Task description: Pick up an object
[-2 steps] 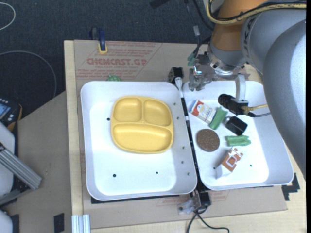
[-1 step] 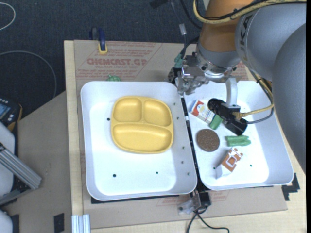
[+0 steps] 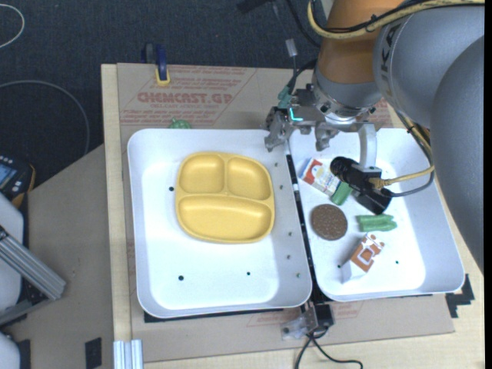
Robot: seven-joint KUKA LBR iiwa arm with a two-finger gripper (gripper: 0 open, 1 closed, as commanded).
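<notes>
The grey arm [image 3: 430,60] reaches in from the right and holds the gripper [image 3: 304,135] over the far edge of the two bins, about above the walls where they meet. Nothing is seen in the gripper, and I cannot tell if it is released or clenched. The left bin [image 3: 154,229] carries a yellow divided plate [image 3: 225,197], lying flat in its middle; I judge it too wide and too low for a good grasp. The better candidates lie in the right bin [image 3: 430,260]. A red and white packet [image 3: 315,173] lies near the far left corner, close to the wall, with a small green thing [image 3: 340,193] touching it. A brown disc [image 3: 329,222] lies flat near the left edge. A green piece [image 3: 376,223] rests near the middle, apart from its neighbours. An orange and white box [image 3: 367,252] lies toward the near edge. I think the green piece or the box is the wisest choice, because there is free floor on both sides. The gripper should come down straight above the chosen thing, across its narrow side, and close only when it is low.
</notes>
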